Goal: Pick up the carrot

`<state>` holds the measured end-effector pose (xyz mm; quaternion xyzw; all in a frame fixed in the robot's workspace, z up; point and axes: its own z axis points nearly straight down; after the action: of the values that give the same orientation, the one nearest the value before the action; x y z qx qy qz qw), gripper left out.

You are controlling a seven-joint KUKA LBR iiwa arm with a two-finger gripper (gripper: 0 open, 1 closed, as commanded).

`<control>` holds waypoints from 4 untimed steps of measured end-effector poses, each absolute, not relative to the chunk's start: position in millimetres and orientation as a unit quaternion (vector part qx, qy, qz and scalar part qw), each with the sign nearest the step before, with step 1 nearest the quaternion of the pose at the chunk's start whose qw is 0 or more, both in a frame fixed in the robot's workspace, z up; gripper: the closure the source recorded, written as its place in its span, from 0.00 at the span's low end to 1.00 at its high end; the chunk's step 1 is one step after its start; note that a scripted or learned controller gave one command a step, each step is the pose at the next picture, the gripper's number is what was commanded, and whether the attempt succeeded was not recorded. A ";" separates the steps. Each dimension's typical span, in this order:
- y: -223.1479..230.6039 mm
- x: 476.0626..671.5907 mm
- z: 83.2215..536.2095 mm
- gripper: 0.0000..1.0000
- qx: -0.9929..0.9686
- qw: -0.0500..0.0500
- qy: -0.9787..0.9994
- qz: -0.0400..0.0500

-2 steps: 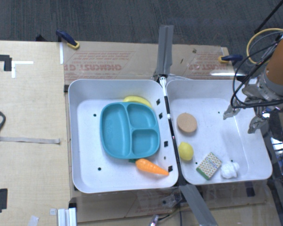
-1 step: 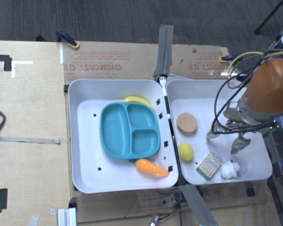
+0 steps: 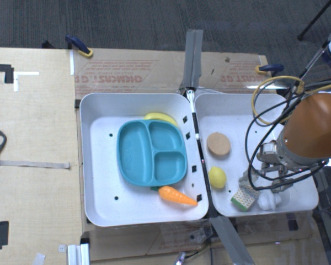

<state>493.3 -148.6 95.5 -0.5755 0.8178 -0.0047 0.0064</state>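
The orange carrot [image 3: 177, 196] lies on the floor of the left bin [image 3: 99, 203], near its front right corner, just below the blue divided plate [image 3: 152, 152]. My gripper [image 3: 254, 184] hangs over the right bin [image 3: 298, 206], well to the right of the carrot and across the wall between the bins. The grey wrist and the orange band above it cover most of the gripper. Nothing of the carrot is near it.
A yellow fruit [image 3: 161, 117] peeks out behind the plate. The right bin holds a tan round piece [image 3: 218, 144], a lemon [image 3: 217, 177], a green-and-white block [image 3: 243, 199] right beneath the gripper and a white lump [image 3: 267, 201]. Cables loop above the arm.
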 end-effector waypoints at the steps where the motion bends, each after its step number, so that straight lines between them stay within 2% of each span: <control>1: -204.6 553.4 92.7 0.00 -0.614 0.003 0.789 0.000; 2: -220.8 479.8 92.9 0.00 -0.497 0.002 0.868 -0.001; 3: -220.5 479.9 93.0 0.00 -0.497 0.002 0.868 -0.001; 4: -176.1 479.8 92.3 0.00 -0.684 0.002 0.730 0.000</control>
<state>479.8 -176.1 92.3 -0.6839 0.7295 -0.0004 0.0019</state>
